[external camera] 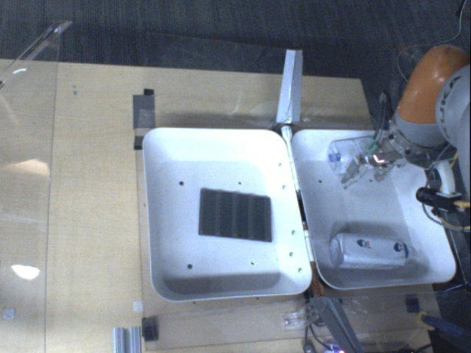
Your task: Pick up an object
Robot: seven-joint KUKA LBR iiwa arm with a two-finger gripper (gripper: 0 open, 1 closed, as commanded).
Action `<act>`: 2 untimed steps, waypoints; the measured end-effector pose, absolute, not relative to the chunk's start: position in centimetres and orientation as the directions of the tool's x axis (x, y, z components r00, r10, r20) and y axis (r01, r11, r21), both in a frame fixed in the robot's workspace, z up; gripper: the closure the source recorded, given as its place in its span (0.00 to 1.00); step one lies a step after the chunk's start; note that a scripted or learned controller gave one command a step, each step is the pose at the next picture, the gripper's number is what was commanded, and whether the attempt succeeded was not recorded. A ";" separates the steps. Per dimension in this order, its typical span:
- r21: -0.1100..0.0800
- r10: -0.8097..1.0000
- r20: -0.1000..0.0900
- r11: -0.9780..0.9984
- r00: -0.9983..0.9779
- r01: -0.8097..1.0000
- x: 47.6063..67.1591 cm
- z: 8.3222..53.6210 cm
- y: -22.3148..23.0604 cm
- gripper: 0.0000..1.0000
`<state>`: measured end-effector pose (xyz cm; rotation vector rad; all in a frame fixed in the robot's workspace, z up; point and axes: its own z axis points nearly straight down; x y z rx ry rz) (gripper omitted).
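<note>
Gripper finger spacing cannot be told as it is lowered into the right bin beside a clear bottle, apparently its target; a capped can lies nearer the front wall.

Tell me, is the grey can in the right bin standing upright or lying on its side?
Lying on its side. The can shows its full length across the floor of the right bin, near that bin's front wall.

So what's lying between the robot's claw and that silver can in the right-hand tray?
Nothing: in the camera view, bare white bin floor separates the gripper, near the right bin's far side, from the can lying on its side.
</note>
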<state>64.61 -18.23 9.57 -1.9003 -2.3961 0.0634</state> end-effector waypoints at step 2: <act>-0.087 0.916 0.041 0.401 -0.399 0.912 64.3 8.0 -19.3 0.00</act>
